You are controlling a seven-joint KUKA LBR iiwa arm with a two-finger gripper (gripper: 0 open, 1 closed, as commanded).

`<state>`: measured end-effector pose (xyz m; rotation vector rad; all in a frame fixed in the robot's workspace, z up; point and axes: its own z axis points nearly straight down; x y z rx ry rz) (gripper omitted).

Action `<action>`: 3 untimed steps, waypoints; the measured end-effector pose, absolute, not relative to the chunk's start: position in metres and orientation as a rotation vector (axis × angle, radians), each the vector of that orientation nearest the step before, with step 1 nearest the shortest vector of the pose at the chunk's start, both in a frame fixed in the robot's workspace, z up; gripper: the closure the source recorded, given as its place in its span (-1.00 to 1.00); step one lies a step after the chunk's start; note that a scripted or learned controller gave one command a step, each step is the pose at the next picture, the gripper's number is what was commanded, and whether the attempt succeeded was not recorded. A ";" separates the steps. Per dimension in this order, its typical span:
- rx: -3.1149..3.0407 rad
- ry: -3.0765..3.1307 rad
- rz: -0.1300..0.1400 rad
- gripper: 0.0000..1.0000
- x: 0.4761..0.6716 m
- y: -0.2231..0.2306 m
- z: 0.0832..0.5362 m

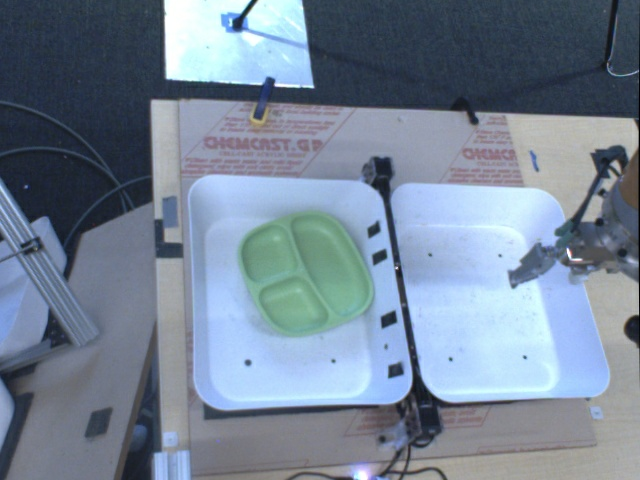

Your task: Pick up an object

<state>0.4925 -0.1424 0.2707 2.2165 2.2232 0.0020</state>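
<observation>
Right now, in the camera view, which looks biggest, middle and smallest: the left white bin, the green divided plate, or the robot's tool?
1. Left white bin, the largest.
2. Green divided plate, lying inside that bin.
3. Tool, the smallest, over the right bin.

Dark carpet floor (450, 28), perhaps metal sheet (238, 26)

The arm (615, 233) is cut off by the right edge above its wrist.
</observation>
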 end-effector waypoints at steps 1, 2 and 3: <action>2.225 2.228 -0.005 -1.00 0.499 -0.141 0.122; 2.210 2.228 0.004 -1.00 0.553 -0.105 0.083; 2.228 2.221 -0.004 -1.00 0.483 -0.134 0.084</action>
